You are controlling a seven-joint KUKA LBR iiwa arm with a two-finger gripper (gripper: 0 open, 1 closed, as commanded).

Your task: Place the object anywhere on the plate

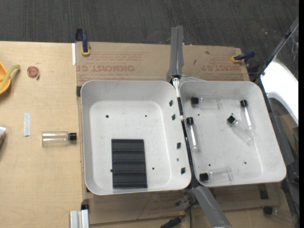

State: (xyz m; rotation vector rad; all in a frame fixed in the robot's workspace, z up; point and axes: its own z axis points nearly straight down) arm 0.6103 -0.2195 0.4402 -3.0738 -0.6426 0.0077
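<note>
Mirrored cardboard (159,61) lettering along the frame's top stayed unreadable. A ribbed black plate (128,163) lay lower-centre; clear black-capped vials (192,133) scattered right. Gripper state: cannot tell.

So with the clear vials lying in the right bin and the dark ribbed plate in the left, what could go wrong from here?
1. The clear vials lie on white, so a grasp may miss.
2. One vial rests along the right bin's left wall, leaving little room beside it.
3. The plate covers a small patch near the left bin's front, so a rolling vial could end up off it.
</note>
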